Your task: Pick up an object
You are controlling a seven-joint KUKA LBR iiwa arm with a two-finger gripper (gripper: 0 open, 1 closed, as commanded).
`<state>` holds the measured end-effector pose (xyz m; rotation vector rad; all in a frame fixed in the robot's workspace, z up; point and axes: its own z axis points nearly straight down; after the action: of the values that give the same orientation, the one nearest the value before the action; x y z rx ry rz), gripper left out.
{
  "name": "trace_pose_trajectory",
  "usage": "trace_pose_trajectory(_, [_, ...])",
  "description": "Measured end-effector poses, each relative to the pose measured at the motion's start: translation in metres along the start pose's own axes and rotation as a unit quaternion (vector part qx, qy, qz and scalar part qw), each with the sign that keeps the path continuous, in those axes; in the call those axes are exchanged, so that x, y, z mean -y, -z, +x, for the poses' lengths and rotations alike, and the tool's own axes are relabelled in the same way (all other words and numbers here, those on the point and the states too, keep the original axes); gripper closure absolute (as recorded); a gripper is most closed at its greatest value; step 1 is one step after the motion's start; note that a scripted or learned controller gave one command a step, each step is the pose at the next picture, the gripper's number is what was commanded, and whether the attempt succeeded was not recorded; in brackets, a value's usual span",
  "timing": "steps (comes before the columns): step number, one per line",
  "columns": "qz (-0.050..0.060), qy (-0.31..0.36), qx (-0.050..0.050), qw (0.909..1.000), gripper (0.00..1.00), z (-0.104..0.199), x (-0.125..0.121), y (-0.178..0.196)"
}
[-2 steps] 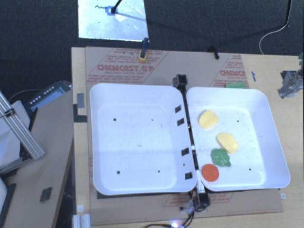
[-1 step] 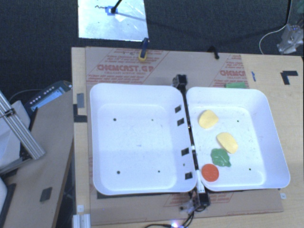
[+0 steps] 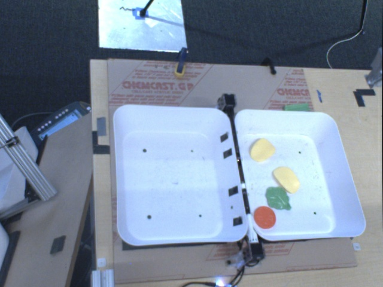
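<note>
A pale grey, angular sliver [image 3: 377, 69] juts in at the view's right edge, just over the far right corner of the bench. It may be a part of my arm, but so little of it is in frame that I cannot tell which part it is, nor how it is turned. It lies well apart from the bench's near edge

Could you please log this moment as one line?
right white bin: two yellow lumps, green piece, orange disc | nothing picked yet
</note>
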<state>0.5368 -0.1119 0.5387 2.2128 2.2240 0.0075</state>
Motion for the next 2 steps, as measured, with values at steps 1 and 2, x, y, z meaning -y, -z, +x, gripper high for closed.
trace_pose_trajectory(1, [0.001,-0.005,0.002,1.0000,1.00,-0.077,-0.007,-0.004])
trace_pose_trajectory(2, [0.002,-0.004,0.001,1.0000,1.00,-0.096,0.054,-0.002])
